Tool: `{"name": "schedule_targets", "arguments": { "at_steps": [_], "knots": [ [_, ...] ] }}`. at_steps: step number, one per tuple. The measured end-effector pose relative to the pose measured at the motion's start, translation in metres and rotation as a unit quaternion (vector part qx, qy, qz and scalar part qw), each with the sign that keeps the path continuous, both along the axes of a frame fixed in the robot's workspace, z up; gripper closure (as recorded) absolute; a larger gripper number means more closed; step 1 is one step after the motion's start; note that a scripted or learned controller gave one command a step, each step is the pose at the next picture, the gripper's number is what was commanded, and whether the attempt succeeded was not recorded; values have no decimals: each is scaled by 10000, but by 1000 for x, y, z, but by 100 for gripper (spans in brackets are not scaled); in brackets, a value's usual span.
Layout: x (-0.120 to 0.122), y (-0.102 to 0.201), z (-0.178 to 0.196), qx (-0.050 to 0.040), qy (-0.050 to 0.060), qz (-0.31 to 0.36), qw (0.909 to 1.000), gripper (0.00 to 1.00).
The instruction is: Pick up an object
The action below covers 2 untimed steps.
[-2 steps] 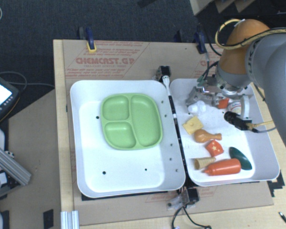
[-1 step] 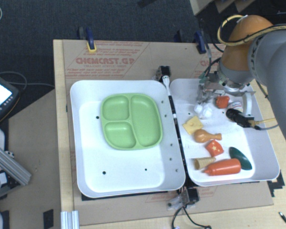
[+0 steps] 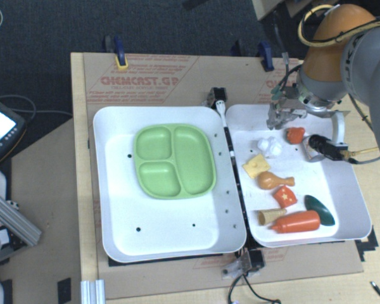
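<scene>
My gripper [image 3: 280, 120] hangs over the far part of the right bin [image 3: 351, 189], with nothing visible between its fingers. Just right of it lies a small red-orange piece [image 3: 296, 135]. Below it sits a small white crumpled object [image 3: 270, 147]. Further toward the front lie a yellow cheese wedge [image 3: 256, 166], an orange drumstick-shaped toy [image 3: 273, 180], a red strawberry-like piece [image 3: 285, 197], a dark green object [image 3: 320, 209] and a long red-orange carrot-like toy [image 3: 295, 221].
The left bin [image 3: 117, 227] holds a light green divided plate [image 3: 175, 160]. A black ridge [image 3: 230, 151] separates the two bins. Clamps [image 3: 120, 50] hold the board at the back.
</scene>
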<state>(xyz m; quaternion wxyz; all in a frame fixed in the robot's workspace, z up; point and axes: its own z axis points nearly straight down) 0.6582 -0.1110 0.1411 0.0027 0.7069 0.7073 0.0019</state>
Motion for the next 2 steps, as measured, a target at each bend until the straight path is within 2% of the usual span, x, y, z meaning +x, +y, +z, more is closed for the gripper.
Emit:
{"name": "schedule_targets", "arguments": {
  "at_steps": [1,2],
  "knots": [
    [-2,3,64,-3,-13,3,10000,100],
    [-1,3,86,0,6,3,10000,100]
  ]
}}
